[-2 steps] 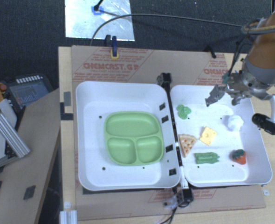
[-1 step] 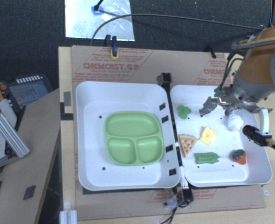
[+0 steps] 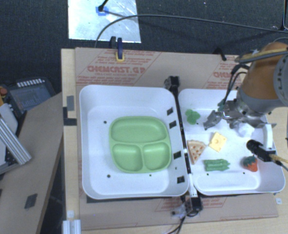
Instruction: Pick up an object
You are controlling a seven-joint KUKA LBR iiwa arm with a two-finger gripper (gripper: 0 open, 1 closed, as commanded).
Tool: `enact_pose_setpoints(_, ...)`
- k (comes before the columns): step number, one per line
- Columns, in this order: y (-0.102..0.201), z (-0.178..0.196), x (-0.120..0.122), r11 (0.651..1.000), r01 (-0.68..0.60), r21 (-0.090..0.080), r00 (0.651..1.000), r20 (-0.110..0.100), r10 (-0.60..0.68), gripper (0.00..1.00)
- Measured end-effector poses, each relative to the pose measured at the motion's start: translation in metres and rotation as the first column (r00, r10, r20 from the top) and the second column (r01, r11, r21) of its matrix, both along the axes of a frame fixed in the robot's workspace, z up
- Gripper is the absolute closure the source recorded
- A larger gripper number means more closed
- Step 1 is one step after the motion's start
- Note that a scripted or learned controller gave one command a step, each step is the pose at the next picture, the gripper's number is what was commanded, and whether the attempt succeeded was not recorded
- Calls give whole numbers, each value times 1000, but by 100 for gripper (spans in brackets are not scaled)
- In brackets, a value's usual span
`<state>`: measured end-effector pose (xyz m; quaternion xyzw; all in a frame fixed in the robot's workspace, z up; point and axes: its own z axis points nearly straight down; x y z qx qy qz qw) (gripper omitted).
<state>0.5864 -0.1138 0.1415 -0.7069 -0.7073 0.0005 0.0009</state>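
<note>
Grey arm [image 3: 273, 84] bent over right bin [image 3: 271, 184] | hand [image 3: 227, 122] above yellow cheese [image 3: 217, 141] | fingers spread, gripping nothing

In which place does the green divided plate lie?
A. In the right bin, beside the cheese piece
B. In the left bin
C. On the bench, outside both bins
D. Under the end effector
B: the green divided plate lies flat within the left bin, apart from the toy foods in the right bin.

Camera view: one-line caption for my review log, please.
KUKA arm's claw hovers over the right bin above toy foods; green divided plate sits in the left bin.
</note>
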Motion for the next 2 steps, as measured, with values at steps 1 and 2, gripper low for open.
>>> enact_pose_setpoints(1, 0, -52, 0, 1000, 0, 0, 1000, -1, 0, 0)
enact_pose_setpoints(2, 0, -39, 1, 1000, 0, -1, 1000, 4, 0, 100)
